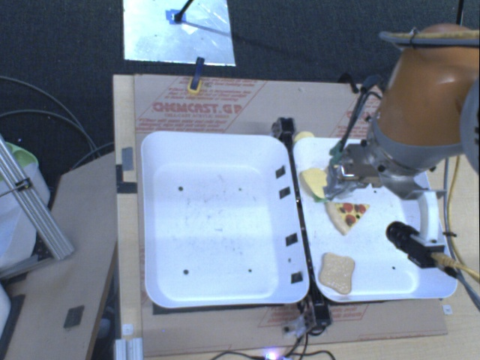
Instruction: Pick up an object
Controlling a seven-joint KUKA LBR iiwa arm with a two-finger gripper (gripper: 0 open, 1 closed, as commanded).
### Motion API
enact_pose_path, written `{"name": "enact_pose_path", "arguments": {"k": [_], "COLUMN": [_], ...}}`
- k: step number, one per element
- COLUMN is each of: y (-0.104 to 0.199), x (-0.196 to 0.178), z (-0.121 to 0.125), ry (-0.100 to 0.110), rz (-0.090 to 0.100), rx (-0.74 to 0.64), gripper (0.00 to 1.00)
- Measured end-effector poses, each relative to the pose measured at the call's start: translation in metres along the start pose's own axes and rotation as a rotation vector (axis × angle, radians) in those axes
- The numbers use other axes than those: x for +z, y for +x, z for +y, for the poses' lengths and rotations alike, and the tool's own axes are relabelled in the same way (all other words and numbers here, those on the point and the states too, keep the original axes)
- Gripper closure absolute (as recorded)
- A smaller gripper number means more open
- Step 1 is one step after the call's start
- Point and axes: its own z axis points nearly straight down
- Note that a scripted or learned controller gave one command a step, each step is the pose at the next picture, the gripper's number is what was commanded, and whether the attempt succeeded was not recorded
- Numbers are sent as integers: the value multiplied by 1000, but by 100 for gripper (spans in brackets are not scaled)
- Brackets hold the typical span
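One tan toast slice [337, 273], one pizza wedge [346, 214], one yellow lump [313, 179]; two white bins [217, 152]. Cardboard [196, 106] reads "CHEMCAST GP". Pincer [339, 180] width: cannot tell.

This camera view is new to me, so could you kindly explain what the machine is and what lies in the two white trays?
You are looking down at a slant from one fixed camera above a bench. The large grey and orange shape on the right is a robot arm reaching in; at its end is a two-finger gripper, its hand, meant to pick something up. Two shallow white bins sit side by side. The left bin has a few dark specks on its floor. The right bin holds toy food: a pizza slice, a tan toast-like piece, a yellow piece beside the gripper, and a small pale piece at the far corner. The gripper hovers low over the yellow piece; I cannot tell whether it holds anything.
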Motion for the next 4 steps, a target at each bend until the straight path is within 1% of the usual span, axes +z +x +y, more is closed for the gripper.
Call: {"name": "enact_pose_path", "arguments": {"k": [1,2,3,4], "y": [-47,5,35,64], "x": [-47,-114,-1,-136], "z": [-4,11,-6,-2], "ry": [3,0,19,-7], "rz": [-3,0,-2,3], "rx": [11,-1,2,1], "gripper": [100,100,100,100]}}
